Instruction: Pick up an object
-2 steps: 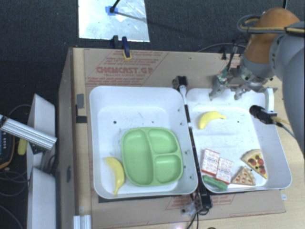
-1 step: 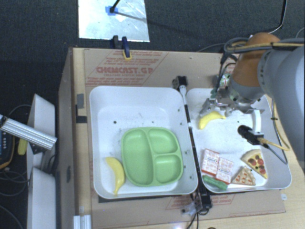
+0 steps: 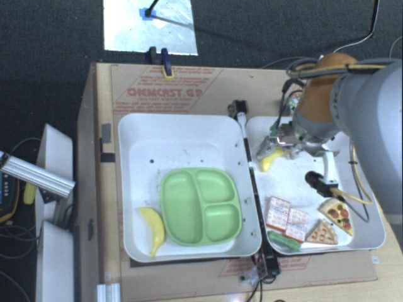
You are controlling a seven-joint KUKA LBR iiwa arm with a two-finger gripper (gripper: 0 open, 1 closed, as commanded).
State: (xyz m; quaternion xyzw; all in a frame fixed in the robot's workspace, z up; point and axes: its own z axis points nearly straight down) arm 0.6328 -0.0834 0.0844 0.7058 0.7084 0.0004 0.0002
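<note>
Jaws' state cannot be told; the gripper (image 3: 272, 148) hangs just over a small yellow piece (image 3: 269, 163) in the right bin (image 3: 373, 230).

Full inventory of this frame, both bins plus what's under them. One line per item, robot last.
left bin: 1, white, view's left
right bin: 1, white, view's right
plate: 1, green, divided, in left bin
banana: 1, yellow, left bin, at the plate's near-left side
yellow piece: 1, right bin, right at the gripper; held or not, cannot tell
printed tiles: small cluster, red and white, right bin, near side
pizza slices: 2, right bin, near-right corner
green piece: 1, right bin, at near wall
cardboard sheet: 1, brown, red print, under bins
arm: 1, grey, orange band, from right
gripper: 1, over right bin's far-left part
</note>
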